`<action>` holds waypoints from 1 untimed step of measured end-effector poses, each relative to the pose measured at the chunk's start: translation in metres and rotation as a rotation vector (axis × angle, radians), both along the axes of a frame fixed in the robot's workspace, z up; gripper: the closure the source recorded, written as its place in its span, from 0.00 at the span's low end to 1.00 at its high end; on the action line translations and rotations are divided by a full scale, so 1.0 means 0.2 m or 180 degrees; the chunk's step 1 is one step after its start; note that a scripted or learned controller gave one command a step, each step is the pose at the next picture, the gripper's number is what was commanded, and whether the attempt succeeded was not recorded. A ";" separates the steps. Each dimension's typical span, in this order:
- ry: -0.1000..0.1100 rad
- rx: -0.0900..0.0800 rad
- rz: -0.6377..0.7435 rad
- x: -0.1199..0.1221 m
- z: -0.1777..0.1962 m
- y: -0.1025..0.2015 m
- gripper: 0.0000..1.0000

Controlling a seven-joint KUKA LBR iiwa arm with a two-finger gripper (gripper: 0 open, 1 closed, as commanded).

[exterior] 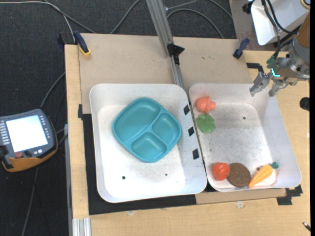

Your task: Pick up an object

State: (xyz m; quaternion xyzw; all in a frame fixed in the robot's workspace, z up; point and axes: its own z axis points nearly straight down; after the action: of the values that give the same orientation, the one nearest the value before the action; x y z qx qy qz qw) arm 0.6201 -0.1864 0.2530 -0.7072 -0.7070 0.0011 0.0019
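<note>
Look to the right bin point(275, 132): the toy carrot point(261, 175), orange with a green tuft, lies in its near right corner, long axis slanted, tuft toward the bin's right wall, tip toward the brown round patty point(238, 174) it touches. Your end effector point(264, 86) hovers over the bin's far right corner, fingers spread and gripping nothing.

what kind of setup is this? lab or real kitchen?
Most likely a robot lab bench, not a kitchen. Two white bins sit on a board held by blue clamps, cables trail over dark carpet, a control handset lies nearby, and the claw hangs over toy food like the carrot.
</note>
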 end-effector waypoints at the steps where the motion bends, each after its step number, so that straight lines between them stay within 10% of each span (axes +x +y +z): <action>1: -0.0013 -0.0003 0.0003 0.00 0.01 0.00 0.00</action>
State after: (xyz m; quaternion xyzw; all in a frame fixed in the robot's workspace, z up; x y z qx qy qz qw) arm 0.6210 -0.1863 0.2551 -0.7069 -0.7074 0.0000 0.0001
